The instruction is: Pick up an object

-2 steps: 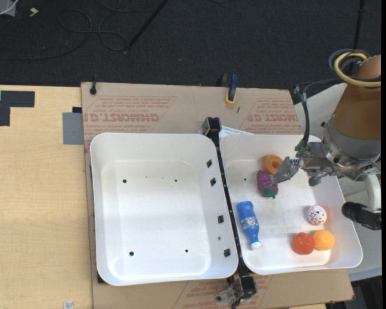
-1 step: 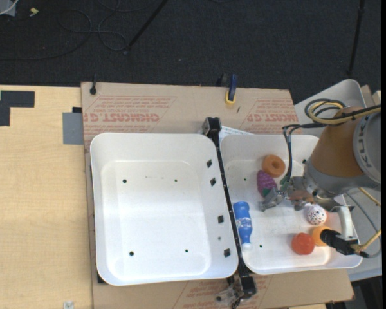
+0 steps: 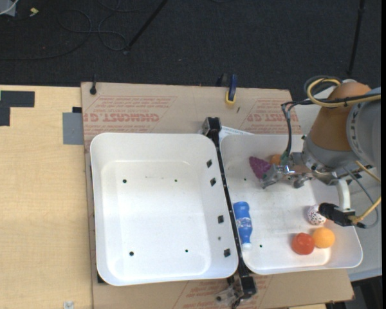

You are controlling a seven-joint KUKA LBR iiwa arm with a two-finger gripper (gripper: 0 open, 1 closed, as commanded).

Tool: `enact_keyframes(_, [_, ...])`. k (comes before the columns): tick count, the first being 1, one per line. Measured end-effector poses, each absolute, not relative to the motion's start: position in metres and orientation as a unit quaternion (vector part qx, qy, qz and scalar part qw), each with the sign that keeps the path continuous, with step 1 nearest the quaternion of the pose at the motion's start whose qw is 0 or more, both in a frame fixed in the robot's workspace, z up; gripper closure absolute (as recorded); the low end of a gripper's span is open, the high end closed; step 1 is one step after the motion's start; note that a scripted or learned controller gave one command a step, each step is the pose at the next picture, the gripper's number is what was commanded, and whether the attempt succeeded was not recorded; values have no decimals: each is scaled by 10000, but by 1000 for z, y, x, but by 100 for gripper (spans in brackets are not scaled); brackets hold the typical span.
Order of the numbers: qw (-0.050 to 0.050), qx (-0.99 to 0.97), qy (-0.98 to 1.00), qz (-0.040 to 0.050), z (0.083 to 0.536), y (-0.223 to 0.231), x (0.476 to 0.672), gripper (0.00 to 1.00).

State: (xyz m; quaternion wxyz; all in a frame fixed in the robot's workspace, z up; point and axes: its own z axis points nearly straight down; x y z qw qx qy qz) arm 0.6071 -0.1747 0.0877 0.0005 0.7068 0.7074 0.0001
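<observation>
A: The grey arm with the orange band reaches in from the right, its metal gripper (image 3: 275, 176) low over the right-hand shallow white bin (image 3: 280, 262). Whether the jaws are apart or together, I cannot tell.

B: What's nearest?

A: A purple cone-shaped toy (image 3: 260, 167), just left of the gripper near the bin's back, touching or nearly so. Not visibly held.

B: And the rest?

A: A blue plastic bottle (image 3: 242, 222) lies along the divider. A red ball (image 3: 302, 243) and orange ball (image 3: 323, 238) touch at the front right; a white speckled ball (image 3: 316, 216) sits behind them. The left-hand white bin (image 3: 109, 159) sits alongside on the table.
</observation>
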Motion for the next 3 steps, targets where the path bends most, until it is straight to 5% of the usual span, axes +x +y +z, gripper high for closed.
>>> enact_keyframes(1, [-4,7058,7084,4,88,-146,645,0])
enact_keyframes(2, [-16,7063,7079,-7,98,-147,644,100])
enact_keyframes(3, [-3,7050,7092,4,130,-82,645,100])
